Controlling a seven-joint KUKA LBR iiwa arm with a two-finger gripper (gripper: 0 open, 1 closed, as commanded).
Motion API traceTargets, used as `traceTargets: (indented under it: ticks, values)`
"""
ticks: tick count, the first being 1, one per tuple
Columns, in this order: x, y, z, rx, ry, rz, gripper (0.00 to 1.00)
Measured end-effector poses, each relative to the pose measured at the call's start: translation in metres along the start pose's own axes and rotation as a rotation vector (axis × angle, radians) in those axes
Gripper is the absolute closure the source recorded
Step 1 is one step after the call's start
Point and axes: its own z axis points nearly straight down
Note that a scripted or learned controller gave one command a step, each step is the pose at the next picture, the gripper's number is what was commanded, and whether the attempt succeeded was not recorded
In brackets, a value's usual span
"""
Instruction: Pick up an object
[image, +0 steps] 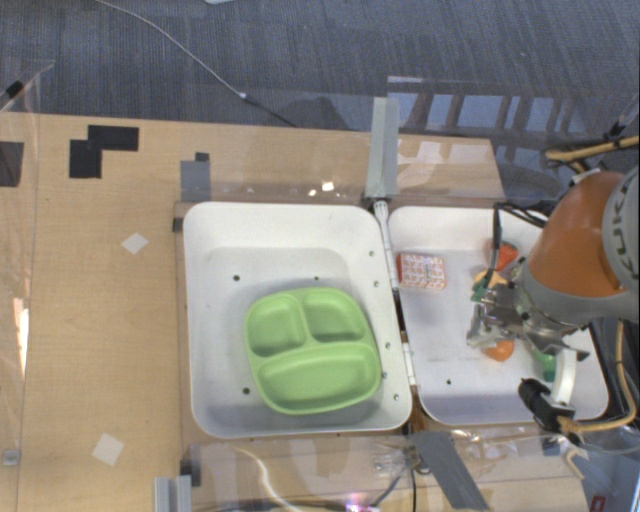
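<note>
Inside the right bin (440, 385), an orange object (498, 349) lies just beneath the gripper (490, 322), finger state indiscernible.

- No text, label, brand or number can be read anywhere.
- The small packet (421, 271) in the right bin (440, 385), near its far left corner, carries a red-and-white pattern too blurred to read.
</note>
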Motion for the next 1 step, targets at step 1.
traceTargets:
  ticks: [1]
  values:
    - [-0.0043,0.0118,0.0755,-0.008,0.002,-0.001,1.00]
